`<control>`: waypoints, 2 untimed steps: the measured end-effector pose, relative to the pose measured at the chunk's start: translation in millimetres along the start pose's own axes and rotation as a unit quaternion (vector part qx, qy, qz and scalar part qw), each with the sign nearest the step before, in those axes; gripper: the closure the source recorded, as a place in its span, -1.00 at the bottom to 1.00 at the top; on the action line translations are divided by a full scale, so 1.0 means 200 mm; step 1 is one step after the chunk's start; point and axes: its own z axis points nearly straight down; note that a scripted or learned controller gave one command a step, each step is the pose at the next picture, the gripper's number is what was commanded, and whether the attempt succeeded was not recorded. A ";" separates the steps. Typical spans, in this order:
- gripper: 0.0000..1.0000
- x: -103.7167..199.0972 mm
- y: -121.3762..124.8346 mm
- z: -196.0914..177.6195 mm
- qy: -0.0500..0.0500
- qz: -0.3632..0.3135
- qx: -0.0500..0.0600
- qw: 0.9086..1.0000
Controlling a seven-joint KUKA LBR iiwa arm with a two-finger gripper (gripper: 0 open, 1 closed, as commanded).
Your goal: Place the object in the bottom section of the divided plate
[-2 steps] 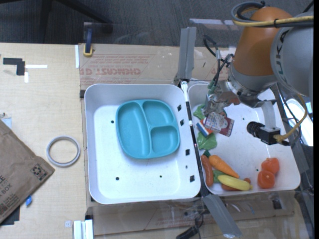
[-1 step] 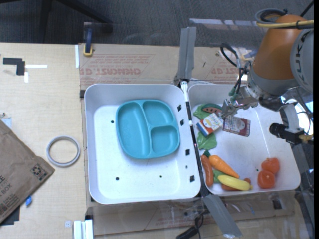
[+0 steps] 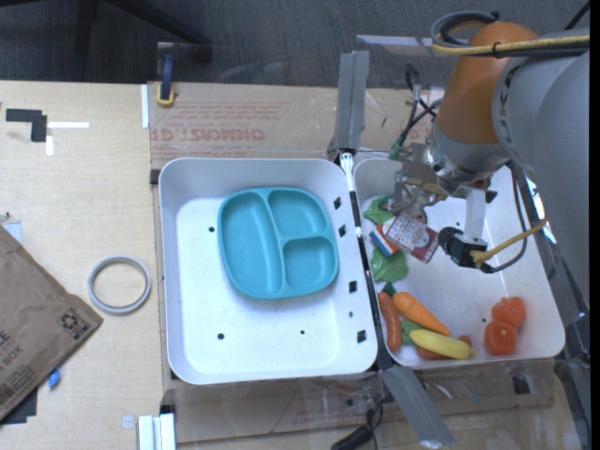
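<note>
The tool (image 3: 410, 204) hangs over the right bin (image 3: 536, 340); I cannot tell its state. The red-white packet (image 3: 410, 233) may slip before reaching the divided plate (image 3: 277, 242).

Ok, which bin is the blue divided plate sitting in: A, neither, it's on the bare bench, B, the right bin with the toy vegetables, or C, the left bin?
C: the divided plate lies inside the left bin, apart from the carrot and the rest in the right bin.

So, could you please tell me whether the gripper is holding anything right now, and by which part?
It cannot be told: the gripper sits low over a red-and-white packet in the right white bin, but no grasp is visible.
</note>
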 end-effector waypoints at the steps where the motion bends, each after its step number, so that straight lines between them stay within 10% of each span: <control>1: 1.00 0.35 0.20 -0.51 0.000 0.168 0.000 0.986; 2: 1.00 0.64 0.07 0.00 -0.001 0.155 0.001 0.988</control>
